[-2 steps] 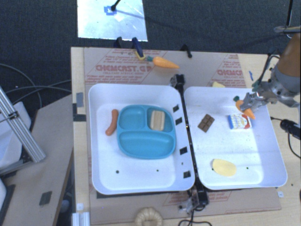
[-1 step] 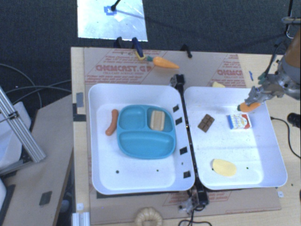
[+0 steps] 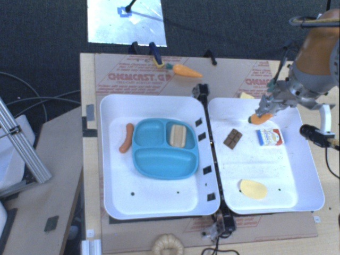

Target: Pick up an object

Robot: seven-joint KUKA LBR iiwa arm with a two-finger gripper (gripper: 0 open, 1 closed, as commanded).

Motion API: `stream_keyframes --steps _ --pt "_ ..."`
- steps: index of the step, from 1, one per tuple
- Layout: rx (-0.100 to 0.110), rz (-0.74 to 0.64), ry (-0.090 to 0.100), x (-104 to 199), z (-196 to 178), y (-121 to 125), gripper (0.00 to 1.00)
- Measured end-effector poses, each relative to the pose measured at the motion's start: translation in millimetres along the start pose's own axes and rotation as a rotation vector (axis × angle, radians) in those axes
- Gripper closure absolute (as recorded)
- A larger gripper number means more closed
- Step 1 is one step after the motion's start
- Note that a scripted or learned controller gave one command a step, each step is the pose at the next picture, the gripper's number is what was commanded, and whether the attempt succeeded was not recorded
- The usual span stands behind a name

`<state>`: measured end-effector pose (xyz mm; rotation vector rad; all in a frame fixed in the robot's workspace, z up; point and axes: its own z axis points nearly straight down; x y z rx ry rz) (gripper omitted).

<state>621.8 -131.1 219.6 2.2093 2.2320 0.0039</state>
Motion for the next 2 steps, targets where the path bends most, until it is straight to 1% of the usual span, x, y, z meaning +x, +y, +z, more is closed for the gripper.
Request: stream_keyframes --steps 1,2 --pt "0.001 0.0 0.001 59.8 6.1 2.8 1.0" --pt "0.0 0.001 0.001 104.4 -2.6 13.3 1.0"
